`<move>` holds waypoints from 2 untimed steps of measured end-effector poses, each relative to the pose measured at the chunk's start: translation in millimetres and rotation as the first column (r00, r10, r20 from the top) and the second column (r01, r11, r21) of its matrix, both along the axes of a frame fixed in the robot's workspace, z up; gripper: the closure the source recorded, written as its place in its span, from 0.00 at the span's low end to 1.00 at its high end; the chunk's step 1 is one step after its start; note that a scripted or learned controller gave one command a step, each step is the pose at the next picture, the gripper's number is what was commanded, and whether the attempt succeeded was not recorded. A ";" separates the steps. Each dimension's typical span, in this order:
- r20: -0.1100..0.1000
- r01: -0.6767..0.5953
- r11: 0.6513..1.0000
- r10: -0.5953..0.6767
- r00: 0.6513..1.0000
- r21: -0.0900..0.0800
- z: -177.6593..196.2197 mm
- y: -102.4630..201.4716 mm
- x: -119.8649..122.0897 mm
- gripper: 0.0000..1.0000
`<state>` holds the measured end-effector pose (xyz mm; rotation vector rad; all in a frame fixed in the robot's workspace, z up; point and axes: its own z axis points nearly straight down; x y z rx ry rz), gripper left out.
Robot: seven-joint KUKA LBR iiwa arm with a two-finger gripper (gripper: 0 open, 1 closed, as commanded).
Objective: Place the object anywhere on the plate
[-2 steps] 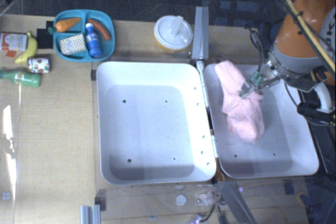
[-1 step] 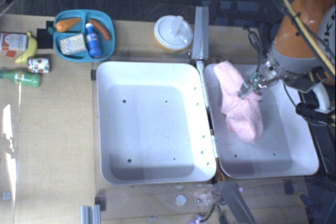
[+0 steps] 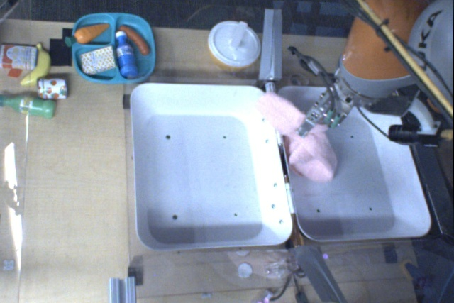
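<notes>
pink soft cloth (image 3: 301, 138) is the task's thing as far as we can tell, a fuzzy lump lying in the right bin (image 3: 369, 216) at its upper left, with one end draped over the divider edge toward the left bin (image 3: 206, 167). we see the gripper (image 3: 316, 117) right above the cloth's middle, reaching in from the right and tilted down to the left. its tip looks to touch or sit just over the fabric, but we cannot tell the gripper's state or whether it has hold of the cloth, it's too small and blurred there. grey arm with the orange band (image 3: 379, 32) fills the upper right, and a yellow rod (image 3: 397, 46) crosses in front of it on a slant.

we see nothing lying on the left bin's white floor, just a few small dark dots. behind the bins on the wooden bench (image 3: 64, 188) we see a white round lid or plate with a yellow rim (image 3: 234, 44), just beside a grey metal post (image 3: 269, 46). further left sits a blue divided tray (image 3: 113, 46) holding toy food: an orange carrot, a sausage, a blue bottle, a waffle-like square. at the far left edge we see a banana (image 3: 37, 64), a small can (image 3: 52, 88), a green bottle (image 3: 28, 106) lying flat and a small carton (image 3: 18, 57)
</notes>
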<state>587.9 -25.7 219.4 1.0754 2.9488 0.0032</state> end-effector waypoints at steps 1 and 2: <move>0.002 -0.392 0.920 0.392 0.920 -0.001 0.5 59.8 1.9 1.00; 0.001 -0.646 0.763 0.646 0.763 -0.001 8.0 106.8 -10.8 1.00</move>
